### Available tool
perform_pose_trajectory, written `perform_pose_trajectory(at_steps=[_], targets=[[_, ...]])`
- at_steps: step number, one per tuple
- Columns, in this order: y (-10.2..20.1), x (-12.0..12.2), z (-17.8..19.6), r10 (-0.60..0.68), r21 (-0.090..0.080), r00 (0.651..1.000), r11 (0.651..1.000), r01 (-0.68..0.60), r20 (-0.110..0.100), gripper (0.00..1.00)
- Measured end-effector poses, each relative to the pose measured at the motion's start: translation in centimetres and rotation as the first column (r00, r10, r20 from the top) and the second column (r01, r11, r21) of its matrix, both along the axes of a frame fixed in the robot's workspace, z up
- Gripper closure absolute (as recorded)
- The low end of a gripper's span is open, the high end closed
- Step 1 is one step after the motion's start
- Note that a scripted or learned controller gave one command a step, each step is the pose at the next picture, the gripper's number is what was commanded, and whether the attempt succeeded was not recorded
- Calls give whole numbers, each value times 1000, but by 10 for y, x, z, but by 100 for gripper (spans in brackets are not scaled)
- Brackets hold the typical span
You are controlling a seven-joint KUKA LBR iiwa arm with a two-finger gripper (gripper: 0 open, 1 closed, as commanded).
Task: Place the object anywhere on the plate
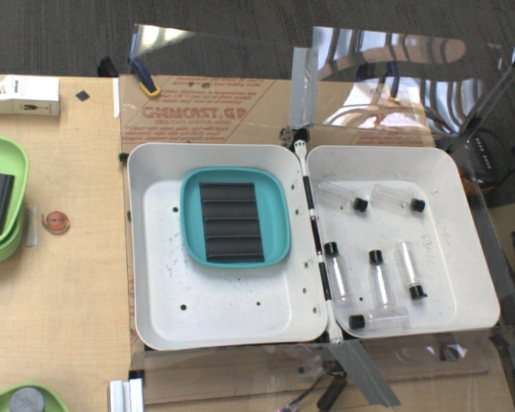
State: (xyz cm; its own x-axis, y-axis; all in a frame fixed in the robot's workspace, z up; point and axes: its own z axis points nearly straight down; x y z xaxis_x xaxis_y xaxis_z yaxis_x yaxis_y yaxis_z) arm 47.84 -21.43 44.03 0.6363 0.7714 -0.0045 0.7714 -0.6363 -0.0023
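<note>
1. Two shallow white bins sit side by side on the worktop (60,316), the left bin (154,316) touching the right bin (463,307) along a shared middle edge.
2. A teal plate (277,221) with rounded corners lies in the upper middle of the left bin. A dark ribbed rectangle (232,223) covers its centre.
3. Clear tubes with black caps lie scattered in the right bin, all apart from the plate. One tube (335,273) runs along the left wall, another tube (378,277) lies near the middle, and a third tube (409,270) lies just to its right.
4. Two more tubes (399,198) lie near the bin's far wall, and one tube (378,320) lies crosswise near the front wall.
5. I cannot tell the state of the pincer.
6. A green tray (4,157) sits at the worktop's left edge, with a small reddish disc (57,222) beside it.
</note>
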Motion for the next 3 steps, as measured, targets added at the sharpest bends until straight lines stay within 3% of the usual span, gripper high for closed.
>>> perform_pose_trajectory(at_steps=[1, 2, 3], targets=[[-2, 0, 0, -198, -1, 980, 980, 198, 0, 0], [-5, 0, 0, -280, 0, 960, 960, 280, 2, 0], [-8, -1, 1, -405, 0, 914, 914, 405, 3, 0]])
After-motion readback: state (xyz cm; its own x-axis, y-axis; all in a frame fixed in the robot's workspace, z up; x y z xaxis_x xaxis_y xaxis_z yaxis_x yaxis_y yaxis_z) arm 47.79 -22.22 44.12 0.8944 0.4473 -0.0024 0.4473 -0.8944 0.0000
